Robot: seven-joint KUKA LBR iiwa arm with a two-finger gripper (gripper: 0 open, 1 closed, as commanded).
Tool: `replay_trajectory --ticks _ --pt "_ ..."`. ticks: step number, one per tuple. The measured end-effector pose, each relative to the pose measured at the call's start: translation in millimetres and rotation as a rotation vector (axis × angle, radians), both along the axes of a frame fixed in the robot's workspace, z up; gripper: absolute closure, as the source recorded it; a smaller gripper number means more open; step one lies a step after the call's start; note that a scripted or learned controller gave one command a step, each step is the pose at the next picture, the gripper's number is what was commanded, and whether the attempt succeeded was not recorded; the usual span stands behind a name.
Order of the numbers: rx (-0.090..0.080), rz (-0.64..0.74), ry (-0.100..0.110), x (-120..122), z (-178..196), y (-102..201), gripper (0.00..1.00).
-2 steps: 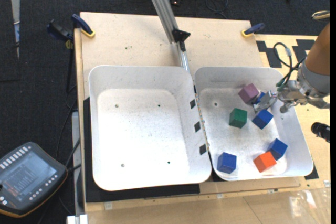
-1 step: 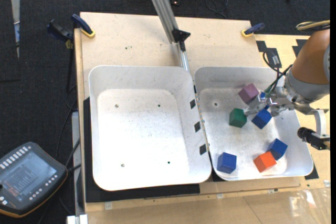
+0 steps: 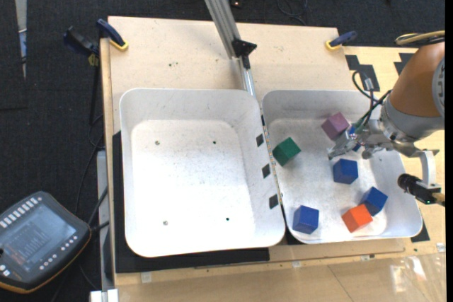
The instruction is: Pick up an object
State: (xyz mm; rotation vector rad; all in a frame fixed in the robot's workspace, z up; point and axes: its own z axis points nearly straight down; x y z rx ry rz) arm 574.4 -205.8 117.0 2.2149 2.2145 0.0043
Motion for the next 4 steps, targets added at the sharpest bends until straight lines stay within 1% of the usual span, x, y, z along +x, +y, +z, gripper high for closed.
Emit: replay_trajectory --ticks 1,2,3,4 --pt "0.003 0.000 0.005 -1.2 6.0 1.2 1.00" --pt "0.001 0.001 0.001 -0.1 67.3 -6.7 1.00" --pt "0.002 0.003 0.002 6.7 111.8 -6.1 1.00" --pt "0.002 0.003 0.004 8.0 140.0 -6.2 1.00"
